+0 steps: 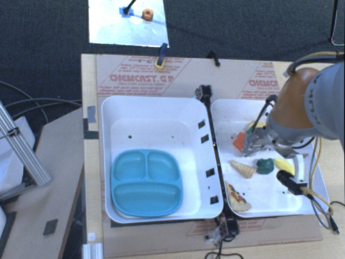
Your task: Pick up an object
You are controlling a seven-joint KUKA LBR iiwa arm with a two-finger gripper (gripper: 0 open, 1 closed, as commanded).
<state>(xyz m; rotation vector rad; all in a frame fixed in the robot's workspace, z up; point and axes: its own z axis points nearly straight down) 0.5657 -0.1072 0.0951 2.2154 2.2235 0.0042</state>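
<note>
A grey KUKA arm point(318, 101) with an orange band reaches in from the right over two shallow white bins set side by side on a bench, its gripper point(249, 146) low in the right bin point(226, 112). Whether the pincer is wide, narrow or closed on anything cannot be told from this angle; its tip sits just beside an orange-red block point(239, 141), near that bin's left wall.

The board point(145, 77) under the bins carries red print reading "CHEMCAST GP", seen once at upper left and again, partly covered, at upper right.

The right bin holds several small toys: the one orange-red block, one ice-cream cone point(243, 169) lying on its side, one dark green piece point(264, 165), one yellow piece point(284, 165) partly behind the arm, and one slice of toy pizza point(237, 197) near the front edge.

The left bin point(156, 112) holds one light blue divided plate point(146, 182) with three compartments, lying flat in its front half.

Beyond the bench lies a pale sheet point(127, 18) bearing one small orange ring point(147, 14).
</note>
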